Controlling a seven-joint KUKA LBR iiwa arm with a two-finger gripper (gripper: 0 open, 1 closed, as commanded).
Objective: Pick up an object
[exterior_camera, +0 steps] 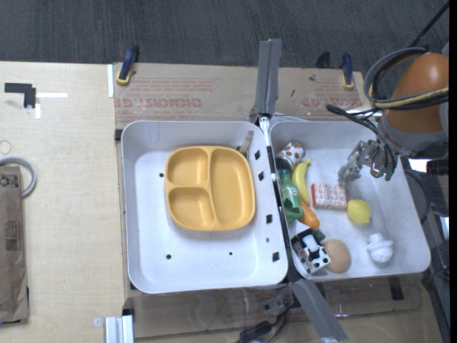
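I have the claw (360,164) hanging over the right bin (410,213), toward its 1 o'clock corner, and I see nothing between its fingers. They look spread apart, tips pointing down and slightly toward 8 o'clock. So by my reading the pick is not yet done: nothing is lifted, and every object lies on the bin floor.

The nearest candidates sit below the claw. The snack box (329,196) lies at about 7 o'clock from it, close by, and the lemon (358,211) at 6 o'clock, just beside the box. The banana (300,180) lies further toward 9 o'clock, against the green bottle (289,191) along the bin's left wall. A white toy (379,249) rests near the 5 o'clock corner, and a brown ball (336,255) sits at the bottom edge.

The left bin (143,263) carries a yellow plate (211,189), well apart from the claw.

What is left, I judge: choose a target, descend, close, and lift. The box or lemon would need the shortest move.
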